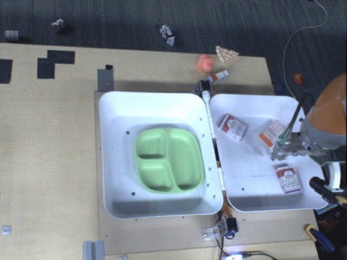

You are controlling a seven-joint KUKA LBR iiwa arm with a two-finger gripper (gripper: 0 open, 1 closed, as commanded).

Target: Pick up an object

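Where the arm (pixel 328 115) reaches in from the right over the right bin (pixel 255 199), its claw (pixel 283 148) hangs low above the bin floor, and how far it is parted cannot be told from this slant; nothing is seen gripped in it. It sits between two of the small packets, just beside the orange-and-white packet (pixel 270 132) at its upper left and near the red-and-white packet (pixel 288 179) below it. Three packets lie in this bin in all. The third, a red-and-white one (pixel 232 127), rests toward the bin's upper left, its long axis slanting from upper left to lower right. The packet below the claw lies with its long axis running nearly up and down the view, tipped slightly. The orange-and-white one slants from lower left to upper right. The left bin (pixel 116 156) holds one green tray (pixel 169 159) with three compartments. Both bins sit side by side on the pale table (pixel 49 161).
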